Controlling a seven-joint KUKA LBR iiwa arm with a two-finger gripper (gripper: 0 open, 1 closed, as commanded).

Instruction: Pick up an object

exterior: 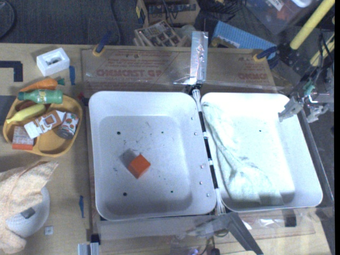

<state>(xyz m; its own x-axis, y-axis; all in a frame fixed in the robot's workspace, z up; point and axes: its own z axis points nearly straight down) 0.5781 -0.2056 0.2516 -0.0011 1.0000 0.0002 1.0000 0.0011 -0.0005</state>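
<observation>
An orange block point(139, 166) — small, matte, cube-shaped — is seen near the middle of the smooth white left bin point(101, 116). The claw point(300, 102) is placed at the right bin's point(303, 190) far right rim; its state cannot be told.

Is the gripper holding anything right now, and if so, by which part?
Nothing is held. The gripper sits at the right bin's far right rim, while the orange block lies alone in the left bin.

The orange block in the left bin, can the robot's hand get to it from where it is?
Probably yes. The orange block lies alone on the left bin's floor, with nothing over or beside it. The hand sits at the right bin's far edge, so it must cross over.
</observation>
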